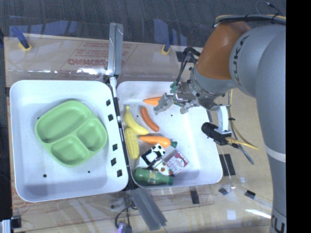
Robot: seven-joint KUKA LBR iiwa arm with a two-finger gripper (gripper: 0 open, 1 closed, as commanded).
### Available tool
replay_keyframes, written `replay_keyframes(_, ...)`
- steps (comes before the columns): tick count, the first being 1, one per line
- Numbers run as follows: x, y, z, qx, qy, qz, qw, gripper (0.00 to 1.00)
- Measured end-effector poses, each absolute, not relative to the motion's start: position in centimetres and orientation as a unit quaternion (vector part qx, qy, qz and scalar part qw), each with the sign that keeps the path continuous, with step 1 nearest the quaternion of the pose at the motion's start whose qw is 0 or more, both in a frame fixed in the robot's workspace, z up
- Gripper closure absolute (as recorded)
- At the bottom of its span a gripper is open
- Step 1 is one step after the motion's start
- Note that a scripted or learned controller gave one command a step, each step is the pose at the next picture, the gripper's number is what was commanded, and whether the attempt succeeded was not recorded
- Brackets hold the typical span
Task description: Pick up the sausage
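Observation:
The sausage [149, 119], an orange-red link, lies slanted in the right bin [206, 166] near its upper left, just right of a yellow banana [132, 122]. My gripper [172, 106] hangs over the upper middle of that bin, up and to the right of the sausage and apart from it. Its fingers [160, 106] stand open with nothing between them. A small orange carrot piece [152, 101] lies just left of the gripper.
Below the sausage lie a corn cob [132, 142], a carrot [155, 141], a black-and-white item [154, 155], a printed packet [175, 163] and a green bottle [153, 176]. The left bin [24, 178] holds a green divided plate [71, 132].

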State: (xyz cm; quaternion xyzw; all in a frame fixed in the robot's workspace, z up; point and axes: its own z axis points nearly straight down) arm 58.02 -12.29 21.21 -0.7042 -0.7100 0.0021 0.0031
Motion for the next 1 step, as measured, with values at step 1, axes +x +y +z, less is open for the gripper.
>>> replay_keyframes(1,58.29,-11.17,10.66,-0.677,-0.736,-0.0023,-0.002,0.00)
